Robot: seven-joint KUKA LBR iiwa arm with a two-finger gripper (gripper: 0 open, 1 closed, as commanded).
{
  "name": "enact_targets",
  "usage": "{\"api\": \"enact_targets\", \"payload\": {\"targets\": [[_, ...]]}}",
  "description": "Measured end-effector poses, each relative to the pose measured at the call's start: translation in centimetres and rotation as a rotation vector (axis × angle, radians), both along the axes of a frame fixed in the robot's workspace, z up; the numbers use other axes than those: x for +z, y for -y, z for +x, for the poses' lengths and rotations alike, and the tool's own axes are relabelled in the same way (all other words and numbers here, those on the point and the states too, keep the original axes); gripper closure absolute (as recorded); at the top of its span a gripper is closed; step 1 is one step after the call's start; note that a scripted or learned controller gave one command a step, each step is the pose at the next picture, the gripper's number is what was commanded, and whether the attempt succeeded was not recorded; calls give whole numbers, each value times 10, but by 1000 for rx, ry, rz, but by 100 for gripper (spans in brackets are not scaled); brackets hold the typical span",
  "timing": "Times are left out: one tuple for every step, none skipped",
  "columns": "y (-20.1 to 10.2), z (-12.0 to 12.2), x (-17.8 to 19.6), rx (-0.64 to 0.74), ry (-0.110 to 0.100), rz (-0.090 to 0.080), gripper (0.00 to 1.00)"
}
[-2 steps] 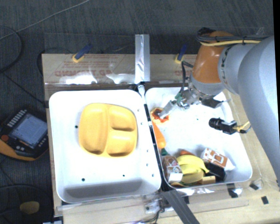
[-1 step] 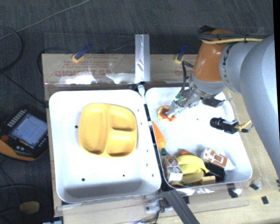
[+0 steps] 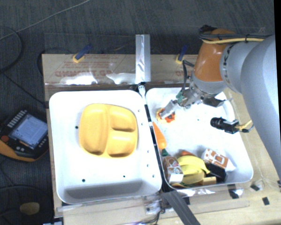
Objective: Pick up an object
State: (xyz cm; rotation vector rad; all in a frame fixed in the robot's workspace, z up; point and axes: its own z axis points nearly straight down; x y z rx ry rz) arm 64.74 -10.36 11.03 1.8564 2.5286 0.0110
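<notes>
Grey arm (image 3: 256, 80) fills the frame's right, its tool (image 3: 183, 99) low over the right bin (image 3: 236, 142), finger spread impossible to tell. Left bin (image 3: 62, 151) carries a yellow sectioned tray (image 3: 107, 130). Lower right: a banana (image 3: 192, 167), small box (image 3: 215, 158), orange piece (image 3: 159, 136) against the dividing wall; small orange-and-white object (image 3: 167, 112) just left of the tool.

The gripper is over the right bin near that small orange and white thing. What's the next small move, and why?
Probably a short straight lift. The gripper sits at the small orange and white object in the upper left of the right bin, apart from the banana pile at the bottom. Whether it has a grip is unclear here, so raising slightly would show whether the object comes along.
</notes>
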Motion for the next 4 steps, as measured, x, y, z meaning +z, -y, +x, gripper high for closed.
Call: {"api": "enact_targets", "payload": {"targets": [[8, 21, 37, 36, -7, -4, 0], [13, 25, -8, 178, -6, 0, 0], [0, -7, -20, 232, -6, -7, 0], [25, -53, -20, 166, 2, -8, 0]]}}
